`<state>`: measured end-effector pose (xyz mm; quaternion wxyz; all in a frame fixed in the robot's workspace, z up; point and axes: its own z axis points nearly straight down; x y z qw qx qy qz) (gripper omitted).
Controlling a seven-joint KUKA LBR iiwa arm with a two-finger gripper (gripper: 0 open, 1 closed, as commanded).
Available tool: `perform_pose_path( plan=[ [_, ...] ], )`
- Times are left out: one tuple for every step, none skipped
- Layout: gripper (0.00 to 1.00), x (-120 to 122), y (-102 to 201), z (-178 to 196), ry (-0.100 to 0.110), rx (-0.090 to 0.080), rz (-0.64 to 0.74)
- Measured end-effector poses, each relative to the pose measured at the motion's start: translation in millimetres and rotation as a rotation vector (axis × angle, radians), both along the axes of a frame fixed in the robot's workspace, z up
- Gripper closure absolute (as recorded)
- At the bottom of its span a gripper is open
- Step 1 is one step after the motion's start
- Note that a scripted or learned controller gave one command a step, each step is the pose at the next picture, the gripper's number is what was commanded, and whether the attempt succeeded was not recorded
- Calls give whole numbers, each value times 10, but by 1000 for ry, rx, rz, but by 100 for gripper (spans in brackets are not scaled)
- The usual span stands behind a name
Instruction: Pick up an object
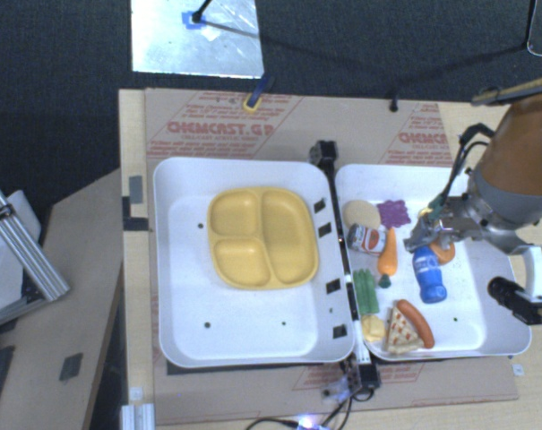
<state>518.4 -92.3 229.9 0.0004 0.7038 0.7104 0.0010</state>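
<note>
Right bin [499,325] crowded: you see carrot [389,254], can [367,238], purple piece [394,211], green item [366,291], pizza slice [398,330], hot dog [416,322]; yellow tray [260,237] in left bin [176,267] | blue bottle [428,275], white label, lies mid-bin, just right of carrot | gripper [434,233] directly above bottle's top; jaw state: cannot tell.

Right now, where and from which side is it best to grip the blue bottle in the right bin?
Probably grip the blue bottle across its middle, coming straight down from above. It lies on its side, its long axis running roughly up and down the view, so fingers would close across its narrow width. The carrot lies apart on one side and the bin floor is bare on the other, leaving room.
</note>
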Motion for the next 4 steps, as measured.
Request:
perform_pose_path(
  plan=[
    [100, 151, 534, 57, -1, 1, 1],
    [100, 235, 635, -26, 0, -1, -3],
    [100, 125, 709, -152, 1, -1, -4],
    [100, 133, 579, -30, 0, -1, -9]
  ],
)
